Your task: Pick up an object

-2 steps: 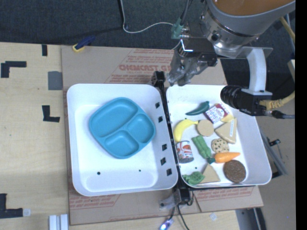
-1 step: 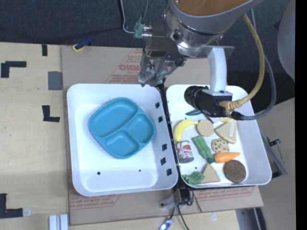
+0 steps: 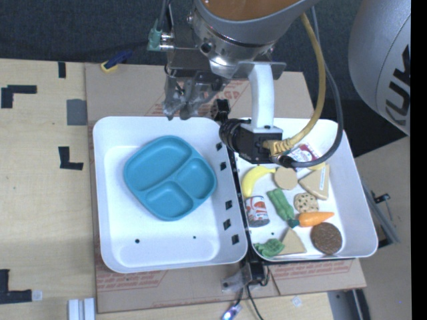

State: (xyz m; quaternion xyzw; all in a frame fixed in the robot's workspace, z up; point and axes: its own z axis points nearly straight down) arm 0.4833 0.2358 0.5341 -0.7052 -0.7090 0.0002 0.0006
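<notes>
The pincer [image 3: 185,105], seemingly pressed together and pinching nothing, is hovering behind the blue plate [image 3: 170,177], needing to descend onto something.

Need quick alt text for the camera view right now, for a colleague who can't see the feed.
The gripper hangs above the far rim of the left bin, which holds a blue divided plate. The right bin holds toy food, including a banana, carrot and round brown cookie.

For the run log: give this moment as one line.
gripper: above left bin's far rim, nothing held | plate: left bin | toy food: right bin
</notes>
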